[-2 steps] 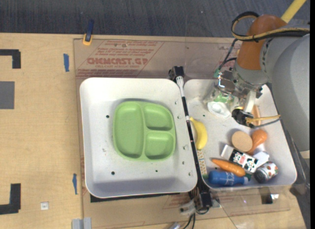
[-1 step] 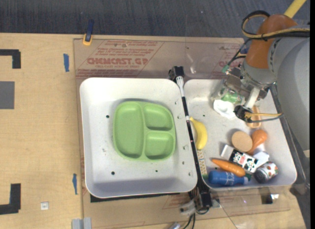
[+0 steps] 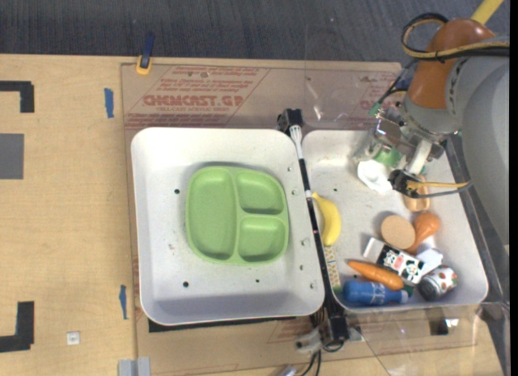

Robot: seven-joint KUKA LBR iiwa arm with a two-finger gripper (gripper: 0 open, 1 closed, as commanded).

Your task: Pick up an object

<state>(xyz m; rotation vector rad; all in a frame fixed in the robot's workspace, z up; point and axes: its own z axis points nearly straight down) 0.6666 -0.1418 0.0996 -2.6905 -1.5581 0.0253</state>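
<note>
You have a matt green plastic tray (image 3: 237, 214), smooth white plastic bins (image 3: 154, 204), glossy banana (image 3: 328, 218), and a wood-look bench (image 3: 65, 229).

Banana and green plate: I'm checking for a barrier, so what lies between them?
In the camera view, the adjoining bin walls with a black divider strip separate the banana from the green plate.
</note>
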